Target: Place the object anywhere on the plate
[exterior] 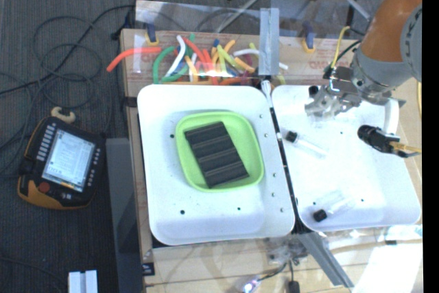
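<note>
Arm (pixel 394 24) cut off at the frame's 2 o'clock edge. Gripper (pixel 328 104) a small metallic blur over the right bin (pixel 357 216), near its 11 o'clock corner; cannot tell how far it is parted, nor whether it has hold of anything. Dark ridged block (pixel 215 154) lies flat on the green plate (pixel 186 165) in the left bin (pixel 161 209), well apart from the gripper, toward its 8 o'clock. Clear tubes with dark caps in the right bin, hard to make out: one (pixel 305 143) at the gripper's 7 o'clock, another (pixel 330 206) near 6.
</note>
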